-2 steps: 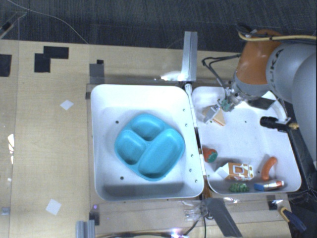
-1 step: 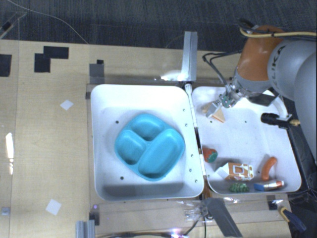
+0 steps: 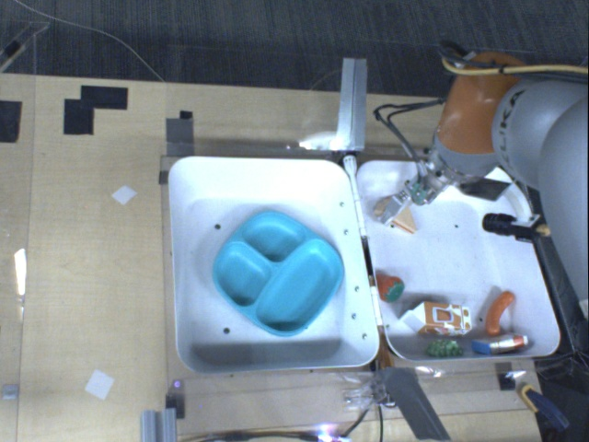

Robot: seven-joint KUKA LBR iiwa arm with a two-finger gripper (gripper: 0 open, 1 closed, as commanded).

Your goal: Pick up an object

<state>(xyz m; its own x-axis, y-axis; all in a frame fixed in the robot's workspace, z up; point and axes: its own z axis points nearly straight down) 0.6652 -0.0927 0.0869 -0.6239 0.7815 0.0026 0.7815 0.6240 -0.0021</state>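
I am seeing the gripper [image 3: 402,208] hanging over the upper left corner of the right bin [image 3: 460,247], pinching one tan wedge-shaped piece [image 3: 403,219] between its fingers. Lower in that bin I am counting five loose items: one red-and-green piece [image 3: 390,288], one orange-and-white box [image 3: 444,317], one green cluster [image 3: 444,347], one orange sausage shape [image 3: 498,311], and one blue-and-red tube [image 3: 498,343]. The left bin [image 3: 198,247] is holding one blue divided tray [image 3: 278,272].

This is a robotics lab: a pale wooden bench [image 3: 83,274] carries two white bins [image 3: 184,247] fixed by metal brackets [image 3: 353,104], black marker patches [image 3: 92,107], loose cables [image 3: 83,35], and a grey industrial arm [image 3: 543,127].
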